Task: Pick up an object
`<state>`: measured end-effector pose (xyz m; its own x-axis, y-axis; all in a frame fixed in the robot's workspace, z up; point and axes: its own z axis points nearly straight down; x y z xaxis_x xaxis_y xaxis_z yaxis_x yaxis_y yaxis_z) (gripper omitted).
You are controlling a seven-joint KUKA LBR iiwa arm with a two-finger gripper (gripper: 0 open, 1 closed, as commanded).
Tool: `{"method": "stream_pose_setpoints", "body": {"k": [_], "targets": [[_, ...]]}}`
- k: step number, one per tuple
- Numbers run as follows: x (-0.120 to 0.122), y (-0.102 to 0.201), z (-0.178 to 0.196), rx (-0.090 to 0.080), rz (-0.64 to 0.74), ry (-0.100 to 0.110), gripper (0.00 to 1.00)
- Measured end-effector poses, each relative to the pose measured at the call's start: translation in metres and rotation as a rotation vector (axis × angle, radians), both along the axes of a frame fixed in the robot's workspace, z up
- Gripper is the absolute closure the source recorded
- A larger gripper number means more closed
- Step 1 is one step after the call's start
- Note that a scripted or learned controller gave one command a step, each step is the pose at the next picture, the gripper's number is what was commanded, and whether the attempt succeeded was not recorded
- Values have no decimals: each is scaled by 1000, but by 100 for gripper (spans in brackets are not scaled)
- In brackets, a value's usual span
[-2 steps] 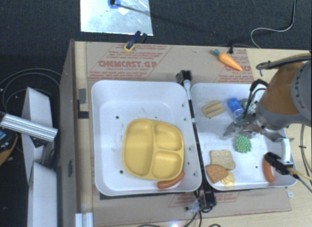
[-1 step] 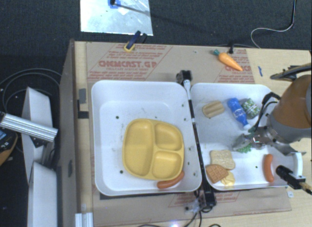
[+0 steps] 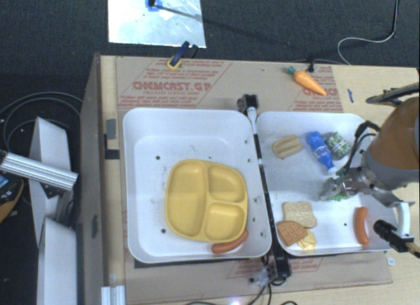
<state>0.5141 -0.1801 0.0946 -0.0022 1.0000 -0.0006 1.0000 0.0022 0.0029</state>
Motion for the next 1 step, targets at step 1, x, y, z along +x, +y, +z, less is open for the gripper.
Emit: {"method": "stream_pose_setpoints", "body": {"k": [1], "targets": [[31,122,90,2,3,-1,100]]}}
